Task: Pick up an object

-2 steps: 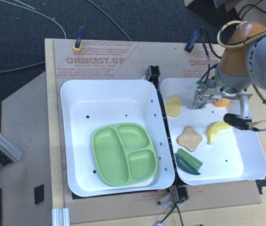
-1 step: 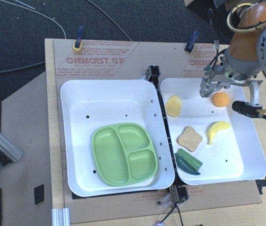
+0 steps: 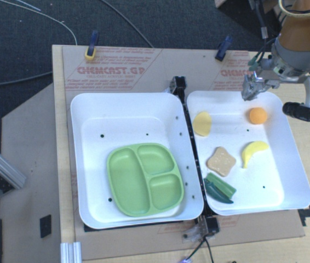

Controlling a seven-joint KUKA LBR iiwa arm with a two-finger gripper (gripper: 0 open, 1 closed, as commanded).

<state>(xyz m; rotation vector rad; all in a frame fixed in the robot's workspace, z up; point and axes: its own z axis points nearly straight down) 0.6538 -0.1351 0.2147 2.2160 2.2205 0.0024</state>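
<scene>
Dark carpet with loose cables surrounds the worktop (image 3: 116, 70), which carries two shallow white bins. Left white bin (image 3: 84, 119) holds a green divided plastic tray (image 3: 144, 178). Right white bin (image 3: 292, 158) holds a small orange ball (image 3: 258, 115), a yellow banana toy (image 3: 253, 152), a tan bread slice (image 3: 221, 161), a pale yellow lemon piece (image 3: 202, 123) and a green pepper toy (image 3: 219, 188). The claw (image 3: 251, 90) hangs over the far rim, near the ball; whether it is apart or together I cannot tell. I judge that the round ball could roll away if touched off-centre, or the claw could strike the rim.
</scene>
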